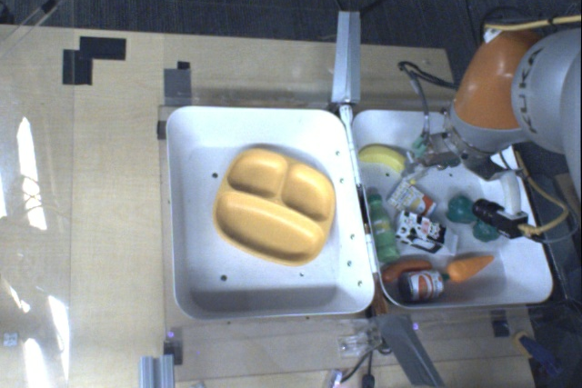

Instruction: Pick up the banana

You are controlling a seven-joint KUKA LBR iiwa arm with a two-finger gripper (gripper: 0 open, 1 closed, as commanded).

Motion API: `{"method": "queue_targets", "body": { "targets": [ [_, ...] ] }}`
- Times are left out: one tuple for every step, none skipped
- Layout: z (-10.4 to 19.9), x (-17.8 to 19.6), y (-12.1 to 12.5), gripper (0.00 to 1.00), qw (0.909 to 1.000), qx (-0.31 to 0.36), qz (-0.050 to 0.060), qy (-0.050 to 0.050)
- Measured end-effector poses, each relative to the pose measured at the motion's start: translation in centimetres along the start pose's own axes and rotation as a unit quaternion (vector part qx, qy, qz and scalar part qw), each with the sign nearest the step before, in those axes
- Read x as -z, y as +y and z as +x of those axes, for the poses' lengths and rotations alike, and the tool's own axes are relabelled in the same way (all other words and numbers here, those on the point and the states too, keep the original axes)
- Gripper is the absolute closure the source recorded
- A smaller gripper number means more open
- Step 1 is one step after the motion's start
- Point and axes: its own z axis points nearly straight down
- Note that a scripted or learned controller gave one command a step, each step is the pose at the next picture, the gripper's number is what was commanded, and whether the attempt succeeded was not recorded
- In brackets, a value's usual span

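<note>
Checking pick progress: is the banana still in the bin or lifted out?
In the bin: the banana lies on the right bin's floor near its far left corner.

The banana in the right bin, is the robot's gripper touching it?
Cannot tell. In the camera view the gripper hangs right beside the banana in the right bin, but from this slanted look down no clear contact or gap shows.

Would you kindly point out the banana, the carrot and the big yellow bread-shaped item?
banana (382,157), camera view, on its visible yellow middle.
carrot (471,267), camera view, on its orange body.
bread-shaped item (274,205), camera view, on its top centre.
</note>
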Motion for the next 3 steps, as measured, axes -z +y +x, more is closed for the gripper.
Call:
{"method": "queue_targets", "body": {
  "targets": [
    [8.7, 7.2, 0.5, 1.00, 0.9987, 0.050, 0.010, 0.002],
    [8.7, 7.2, 0.5, 0.00, 0.9987, 0.050, 0.010, 0.002],
    [11.1, 9.0, -0.7, 0.00, 0.9945, 0.104, 0.010, 0.002]
  ]
}}
